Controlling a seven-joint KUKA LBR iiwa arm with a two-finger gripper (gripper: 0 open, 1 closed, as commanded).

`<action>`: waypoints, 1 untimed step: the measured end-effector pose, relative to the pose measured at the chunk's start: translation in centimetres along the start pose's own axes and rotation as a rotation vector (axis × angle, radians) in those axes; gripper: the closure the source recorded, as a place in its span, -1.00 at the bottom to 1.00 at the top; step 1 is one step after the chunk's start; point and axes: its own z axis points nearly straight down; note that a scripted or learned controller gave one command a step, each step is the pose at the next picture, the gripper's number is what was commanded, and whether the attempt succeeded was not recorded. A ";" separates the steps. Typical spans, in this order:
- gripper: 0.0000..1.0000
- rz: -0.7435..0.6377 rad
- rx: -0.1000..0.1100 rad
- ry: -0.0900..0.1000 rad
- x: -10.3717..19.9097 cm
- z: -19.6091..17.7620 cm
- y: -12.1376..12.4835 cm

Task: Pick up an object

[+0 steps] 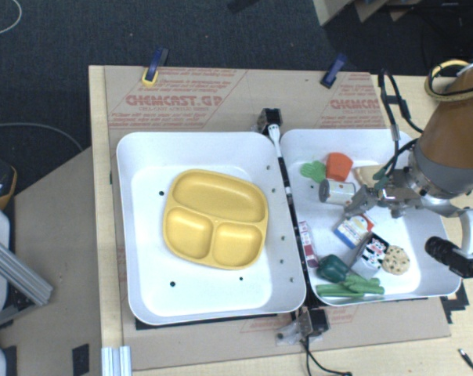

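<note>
Starting at the left, the left bin (135, 233), a shallow, glossy white tray with rounded corners, carries a yellow three-compartment plastic plate (215, 218) at its middle, with bare white floor open along every wall. The right bin (299, 143) touches it along their shared edge, and its things crowd the half nearest that edge: a red-and-white stick (305, 240) lies along the dividing wall, and a dark green rounded toy (333, 269) and long green bean pods (350, 289) sit by the near edge. A green leafy piece (313, 170) and an orange block (339, 165) lie toward the far edge. A small blue-and-white packet (354, 230) sits mid-bin, and a cookie (395, 261) lies nearer the right corner. The gripper (370, 198) hangs over the bin's middle, just beyond the packet; I cannot tell how its metal tips are set. The right wall lies under the grey arm (448, 155).
</note>
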 end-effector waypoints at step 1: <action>-1.00 0.000 0.001 0.001 0.6 6.2 -0.2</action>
